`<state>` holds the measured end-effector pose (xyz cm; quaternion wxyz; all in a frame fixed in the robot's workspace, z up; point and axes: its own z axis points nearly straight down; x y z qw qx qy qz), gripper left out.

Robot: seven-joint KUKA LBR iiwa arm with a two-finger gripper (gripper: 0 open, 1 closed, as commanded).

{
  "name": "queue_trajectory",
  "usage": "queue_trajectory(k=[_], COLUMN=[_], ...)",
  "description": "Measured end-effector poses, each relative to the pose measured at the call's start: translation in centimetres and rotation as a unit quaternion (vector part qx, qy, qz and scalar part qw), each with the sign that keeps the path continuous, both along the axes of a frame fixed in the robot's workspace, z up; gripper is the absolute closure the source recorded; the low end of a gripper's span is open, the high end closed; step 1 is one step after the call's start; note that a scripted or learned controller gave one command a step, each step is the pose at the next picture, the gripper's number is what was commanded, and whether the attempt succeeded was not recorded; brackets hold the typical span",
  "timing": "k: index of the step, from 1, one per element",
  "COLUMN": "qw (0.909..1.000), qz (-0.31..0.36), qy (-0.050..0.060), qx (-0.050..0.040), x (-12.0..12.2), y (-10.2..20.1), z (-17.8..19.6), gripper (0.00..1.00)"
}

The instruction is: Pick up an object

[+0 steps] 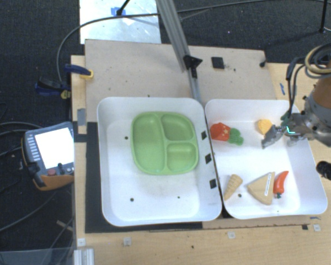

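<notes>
I see my hand [271, 138] over the right bin [320, 203], near the yellow toy [263, 126]; I cannot tell its grip.

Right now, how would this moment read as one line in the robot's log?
task: pick up an object | gripper: above right bin, beside yellow toy | holding: nothing seen | green plate: left bin

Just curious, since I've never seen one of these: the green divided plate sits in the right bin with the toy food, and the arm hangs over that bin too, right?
Not quite. The camera view shows the green divided plate in the left bin. The toy food and the arm's end effector are at the right bin, as you said.
</notes>
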<state>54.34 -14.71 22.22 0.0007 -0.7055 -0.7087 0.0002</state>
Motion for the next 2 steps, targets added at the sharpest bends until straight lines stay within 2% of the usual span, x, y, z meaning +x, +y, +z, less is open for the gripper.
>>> queue_trajectory(k=[1, 2], qw=[1.0000, 1.0000], qz=[0.000, -0.002], qy=[-0.001, -0.001], qx=[-0.0002, -0.0005], x=[0.1, -0.5], y=[0.0, -0.3], z=[0.1, -4.2], gripper=[0.00, 0.00])
